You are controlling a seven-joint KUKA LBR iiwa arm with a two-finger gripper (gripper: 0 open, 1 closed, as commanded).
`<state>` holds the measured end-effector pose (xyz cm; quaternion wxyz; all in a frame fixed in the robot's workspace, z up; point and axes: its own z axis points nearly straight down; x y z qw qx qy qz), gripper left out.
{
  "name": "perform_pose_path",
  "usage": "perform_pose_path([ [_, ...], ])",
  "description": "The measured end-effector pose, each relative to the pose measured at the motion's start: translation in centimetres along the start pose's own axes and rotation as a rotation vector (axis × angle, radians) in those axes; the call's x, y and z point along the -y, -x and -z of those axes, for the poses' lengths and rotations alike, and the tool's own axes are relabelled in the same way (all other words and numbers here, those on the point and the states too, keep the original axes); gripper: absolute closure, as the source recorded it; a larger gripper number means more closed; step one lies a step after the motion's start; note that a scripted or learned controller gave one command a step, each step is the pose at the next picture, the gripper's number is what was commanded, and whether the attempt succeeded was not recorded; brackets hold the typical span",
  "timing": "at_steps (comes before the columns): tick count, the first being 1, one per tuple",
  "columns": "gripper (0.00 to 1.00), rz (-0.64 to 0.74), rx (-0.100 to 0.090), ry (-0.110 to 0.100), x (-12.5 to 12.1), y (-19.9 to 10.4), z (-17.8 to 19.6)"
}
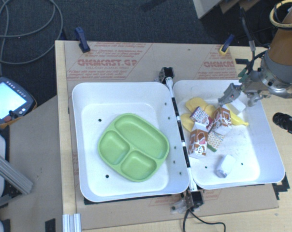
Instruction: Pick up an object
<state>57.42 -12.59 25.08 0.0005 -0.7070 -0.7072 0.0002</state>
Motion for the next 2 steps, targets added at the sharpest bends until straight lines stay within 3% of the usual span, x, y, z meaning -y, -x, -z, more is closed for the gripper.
perform_pose_path([
  [1, 0.0, -0.002, 0.004, 0.011, -3.3, -0.1, -14.6],
  [2, 0.0, -0.002, 0.006, 0.014, -2.5, -2.5, -15.9],
])
